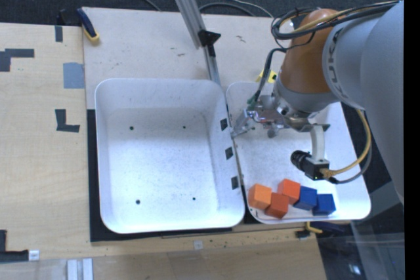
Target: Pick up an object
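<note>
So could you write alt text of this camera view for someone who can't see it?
A grey and orange robot arm hangs over the right white bin, where orange blocks and blue blocks cluster at the near edge. The left white bin sits alongside it.

Two bins stand side by side on the bench (144,42): the left bin (105,141) at nine o'clock, the right bin (351,203) at three o'clock, their walls touching. In the right bin, toward five o'clock, a cluster of blocks (289,198) lies, probably five, touching each other. The arm (348,56) hangs over this bin's far part.
</note>
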### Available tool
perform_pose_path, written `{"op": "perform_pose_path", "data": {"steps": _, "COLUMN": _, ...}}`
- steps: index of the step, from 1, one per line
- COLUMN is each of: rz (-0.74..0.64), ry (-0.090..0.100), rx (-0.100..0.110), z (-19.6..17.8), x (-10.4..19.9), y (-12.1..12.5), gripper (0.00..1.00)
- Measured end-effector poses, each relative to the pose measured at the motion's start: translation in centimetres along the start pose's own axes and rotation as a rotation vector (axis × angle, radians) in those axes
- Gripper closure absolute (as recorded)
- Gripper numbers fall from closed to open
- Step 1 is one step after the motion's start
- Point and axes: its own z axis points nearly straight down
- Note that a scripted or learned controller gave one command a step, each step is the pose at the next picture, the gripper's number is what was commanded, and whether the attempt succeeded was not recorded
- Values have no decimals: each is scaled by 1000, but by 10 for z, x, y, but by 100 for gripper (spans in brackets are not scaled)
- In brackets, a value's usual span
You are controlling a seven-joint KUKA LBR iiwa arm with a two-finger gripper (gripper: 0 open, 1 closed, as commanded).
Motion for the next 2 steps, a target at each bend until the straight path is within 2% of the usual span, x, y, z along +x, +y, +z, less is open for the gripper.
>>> {"op": "perform_pose_path", "data": {"steps": 1, "rz": -2, "ry": 2, "rx": -9, "z": -55, "x": 9, "y": 9, "gripper": 0}}
{"op": "perform_pose_path", "data": {"steps": 2, "rz": -8, "ry": 3, "rx": 0, "z": 0, "x": 92, "y": 37, "gripper": 0}}
